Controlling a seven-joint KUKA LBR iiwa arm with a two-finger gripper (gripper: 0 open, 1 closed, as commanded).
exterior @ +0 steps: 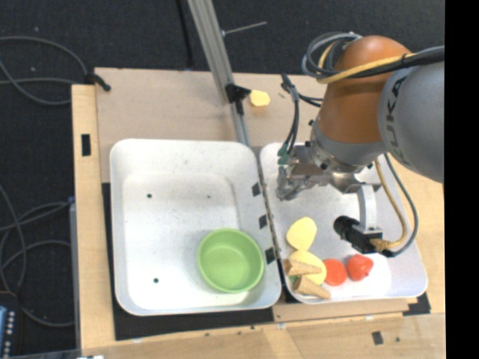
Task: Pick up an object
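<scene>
Two white bins sit side by side on the bench, and the gripper (288, 188) hangs over the right bin (408, 279), close to that bin's left wall. From this slanted overhead angle I cannot tell whether the jaws are spread or pressed together; nothing is visibly caught between them.

Just below the jaws, toward the near edge of the bench, lies a pale yellow piece (301, 232), apart from the gripper. Further down from the jaws sits a tan wedge (307, 266) with another tan piece (311, 288) under it, both against the bin's left wall. To the lower right of the jaws are an orange ball (335, 272) and, just beside it, a red piece (360, 267). All five things rest on the bin floor.

To the lower left of the jaws, across the divide, a green bowl (230, 259) stands upright in the near right corner of the left bin (150, 170).

Above the jaws and slightly left, on the bare bench behind the bins, lies a small yellow bit (260, 98), next to a slanting metal rail (213, 43).

The arm (367, 96), its orange band bulking large, comes in from the upper right of the jaws.
</scene>
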